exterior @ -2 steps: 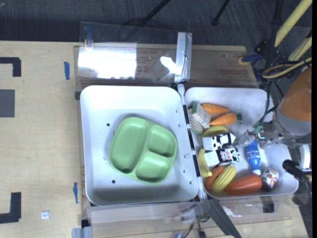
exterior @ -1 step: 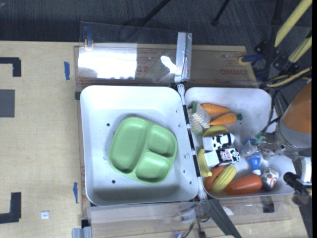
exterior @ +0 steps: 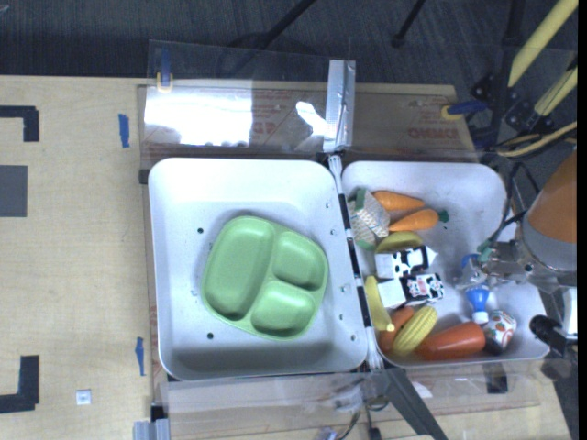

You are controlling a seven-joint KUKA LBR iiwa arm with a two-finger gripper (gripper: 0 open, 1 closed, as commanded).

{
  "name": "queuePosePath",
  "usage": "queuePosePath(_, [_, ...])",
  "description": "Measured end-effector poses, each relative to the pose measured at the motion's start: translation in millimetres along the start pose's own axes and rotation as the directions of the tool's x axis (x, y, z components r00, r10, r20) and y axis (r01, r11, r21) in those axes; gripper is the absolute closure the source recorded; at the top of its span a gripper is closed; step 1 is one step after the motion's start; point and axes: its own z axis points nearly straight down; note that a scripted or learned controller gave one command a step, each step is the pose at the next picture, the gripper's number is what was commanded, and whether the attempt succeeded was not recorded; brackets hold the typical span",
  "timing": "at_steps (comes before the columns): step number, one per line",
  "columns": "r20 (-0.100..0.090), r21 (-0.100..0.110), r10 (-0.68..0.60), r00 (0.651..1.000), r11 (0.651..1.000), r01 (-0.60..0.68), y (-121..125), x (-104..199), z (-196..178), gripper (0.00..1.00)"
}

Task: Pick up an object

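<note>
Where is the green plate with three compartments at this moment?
In the camera view, the green plate lies in the left bin, about in its middle. The right bin, which holds the toy carrots and other small things, is beside it.

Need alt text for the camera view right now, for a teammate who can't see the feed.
Overhead view of two white bins side by side: the left bin holds a green divided tray, and the right bin holds a pile of toy food, including two carrots and a corn cob. The arm's tool is at the right bin's right edge.
</note>
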Motion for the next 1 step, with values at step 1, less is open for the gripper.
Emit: queuePosePath(1, [0.004,0.007,0.206,0.979,0.979,-0.206,11.6,54.6,-101.2,1.0])
